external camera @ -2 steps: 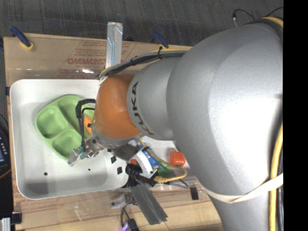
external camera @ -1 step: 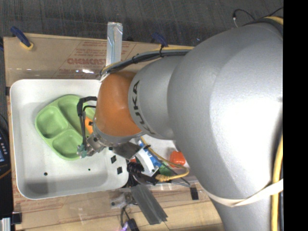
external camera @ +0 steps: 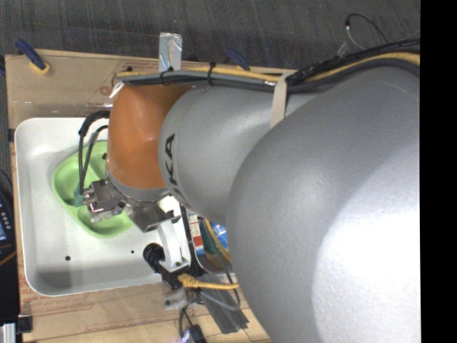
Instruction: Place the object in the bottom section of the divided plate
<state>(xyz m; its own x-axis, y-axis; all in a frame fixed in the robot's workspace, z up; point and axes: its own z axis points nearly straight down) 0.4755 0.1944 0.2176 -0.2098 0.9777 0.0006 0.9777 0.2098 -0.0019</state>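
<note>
Arm [external camera: 300, 191] covers most of the frame, orange band [external camera: 139, 138] at center left. Gripper [external camera: 100, 202] sits over the green divided plate [external camera: 66, 181] in the left white bin [external camera: 43, 263]. Finger state: cannot tell. Object hidden, location unclear.

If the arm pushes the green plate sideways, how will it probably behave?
The green plate looks like thin moulded plastic, so it is probably light and stiff. It lies low in the smooth white bin, so it would likely slide, not tip, until it meets the bin's wall.
</note>
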